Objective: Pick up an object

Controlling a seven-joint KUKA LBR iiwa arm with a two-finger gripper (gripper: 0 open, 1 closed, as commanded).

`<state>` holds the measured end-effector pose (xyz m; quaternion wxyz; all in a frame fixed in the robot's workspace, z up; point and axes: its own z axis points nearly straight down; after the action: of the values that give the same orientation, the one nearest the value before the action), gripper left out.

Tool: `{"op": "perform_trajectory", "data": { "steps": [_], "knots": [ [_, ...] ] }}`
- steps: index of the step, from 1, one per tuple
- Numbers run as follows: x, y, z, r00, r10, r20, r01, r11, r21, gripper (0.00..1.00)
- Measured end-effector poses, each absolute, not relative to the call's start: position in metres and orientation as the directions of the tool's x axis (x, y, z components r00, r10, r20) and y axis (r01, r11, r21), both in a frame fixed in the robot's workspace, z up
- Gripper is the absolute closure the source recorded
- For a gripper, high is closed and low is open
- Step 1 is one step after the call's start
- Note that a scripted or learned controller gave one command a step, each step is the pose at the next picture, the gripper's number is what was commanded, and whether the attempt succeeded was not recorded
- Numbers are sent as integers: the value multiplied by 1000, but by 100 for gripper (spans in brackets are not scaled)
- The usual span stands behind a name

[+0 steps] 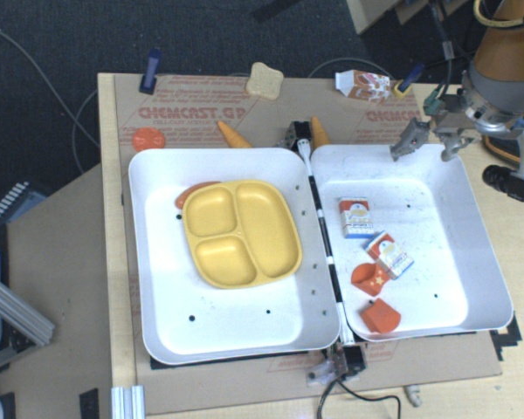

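My gripper (432, 143) hangs over the far edge of the right bin (472, 234), open, with nothing between its two grey fingers (410, 139). Below it in that bin lie a small red, white and blue box (356, 217), a tilted red and white packet (390, 254), a red flat piece (368, 278) and a red-orange block (382, 317). All of these sit well nearer the camera and further left than the gripper. The left bin (157, 260) holds a yellow divided plate (242, 232) with a red thing (186, 195) poking out from under its far left corner.
On the cardboard behind the bins lie a toy bread slice (265, 79), a blue object (149, 70), an orange disc (147, 138), two carrot-like pieces (233, 134) and a crumpled packet (364, 84). A black clip (299, 133) sits where the bins meet.
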<state>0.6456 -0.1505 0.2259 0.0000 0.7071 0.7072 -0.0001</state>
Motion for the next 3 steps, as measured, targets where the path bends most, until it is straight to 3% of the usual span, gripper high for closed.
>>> {"op": "perform_trajectory", "data": {
  "steps": [1, 2, 3],
  "knots": [
    [592, -100, 102, -1, 1000, 2, 1000, 1, -6, 0],
    [551, -102, 84, 1, 1000, 1, 1000, -1, -3, 0],
    [590, -123, 85, 0, 1000, -1, 1000, 0, 1, 0]
  ]
}}
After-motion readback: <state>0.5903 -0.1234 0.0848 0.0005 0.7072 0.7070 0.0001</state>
